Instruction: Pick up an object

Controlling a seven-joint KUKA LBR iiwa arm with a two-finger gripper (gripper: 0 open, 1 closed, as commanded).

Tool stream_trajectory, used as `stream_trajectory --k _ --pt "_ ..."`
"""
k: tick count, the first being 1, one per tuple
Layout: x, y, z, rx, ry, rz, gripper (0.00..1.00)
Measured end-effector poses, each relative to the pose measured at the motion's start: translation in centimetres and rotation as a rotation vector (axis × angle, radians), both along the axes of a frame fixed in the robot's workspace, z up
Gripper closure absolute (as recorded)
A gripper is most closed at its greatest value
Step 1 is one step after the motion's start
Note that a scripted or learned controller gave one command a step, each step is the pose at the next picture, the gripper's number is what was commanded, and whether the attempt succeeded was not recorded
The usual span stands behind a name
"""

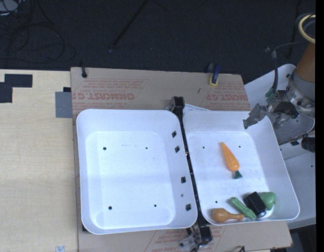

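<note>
Gripper [262,113] poised at the far right rim of the right bin [214,127], nothing between the fingers; apart or together, cannot tell at this angle. Candidates all in that bin: carrot [230,158] alone mid-bin, then a near-right cluster of green pieces [267,198], black block [254,203] and orange gourd [226,214], touching or overlapping. Likely trouble: descending onto the cluster and nudging pieces apart instead of closing on one; clipping the rim; rolling the carrot aside.
</note>
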State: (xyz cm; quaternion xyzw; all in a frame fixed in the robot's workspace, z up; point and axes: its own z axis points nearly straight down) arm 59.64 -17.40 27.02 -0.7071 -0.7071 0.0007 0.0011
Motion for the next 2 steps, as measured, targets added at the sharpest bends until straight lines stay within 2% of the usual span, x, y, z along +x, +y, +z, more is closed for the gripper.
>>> stream_trajectory --k 1,2 --pt "-2.7 0.6 -19.0 0.0 0.003 -0.001 0.0" --pt "-2.6 0.4 -17.3 0.001 0.002 -0.006 1.0"
